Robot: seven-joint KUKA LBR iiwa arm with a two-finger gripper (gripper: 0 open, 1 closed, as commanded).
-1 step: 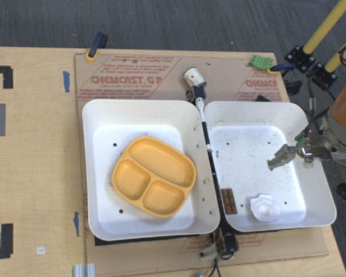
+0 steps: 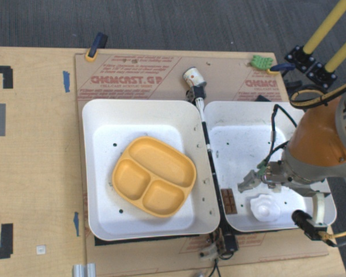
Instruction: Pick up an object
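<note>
Two white bins side by side on the counter (image 2: 34,172), mid-frame. Left bin (image 2: 98,154) holds a yellow three-section tray (image 2: 154,176), lying flat and slightly turned, near the bin's centre. Right bin (image 2: 242,131) holds a small white object (image 2: 266,207), lower right part of the bin, just below the jaws (image 2: 247,182); looks like a cap or small bottle, too blurred to tell which. A small brown piece (image 2: 227,201) lies at the right bin's lower left edge, beside the divider between the bins.

Arm (image 2: 317,140) comes in from the right of the frame, orange band over the right bin's right side. The jaws point left, low in the right bin's lower middle. Cannot tell how far apart they stand; nothing seen between them. White object near the wrist but apart from the jaw tips.

Top of the frame: brown cardboard sheet (image 2: 132,77) under the bins, blue clamp (image 2: 96,45) upper left, green clamp (image 2: 260,62) upper right, yellow poles (image 2: 334,16) in the upper right corner.
</note>
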